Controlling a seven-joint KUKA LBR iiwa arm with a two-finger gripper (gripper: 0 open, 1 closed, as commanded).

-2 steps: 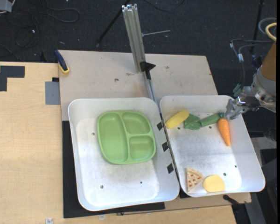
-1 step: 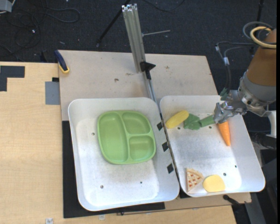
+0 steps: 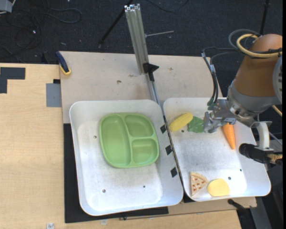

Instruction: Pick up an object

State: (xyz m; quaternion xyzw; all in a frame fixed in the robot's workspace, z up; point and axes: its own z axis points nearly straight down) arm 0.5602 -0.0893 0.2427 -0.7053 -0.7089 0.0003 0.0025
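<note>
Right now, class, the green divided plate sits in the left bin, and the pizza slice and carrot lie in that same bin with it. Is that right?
Not quite. The green divided plate does sit in the left bin, but the pizza slice and carrot lie in the right bin, as the camera view shows.

A pale wooden desk [image 3: 24,142] fills the left side, with dark and grey rectangular patches near its upper edge. Beyond it lies dark carpeted floor [image 3: 86,18] strewn with black cables [image 3: 62,13], and an aluminium post [image 3: 137,37] rises from a tan board [image 3: 105,75].
</note>
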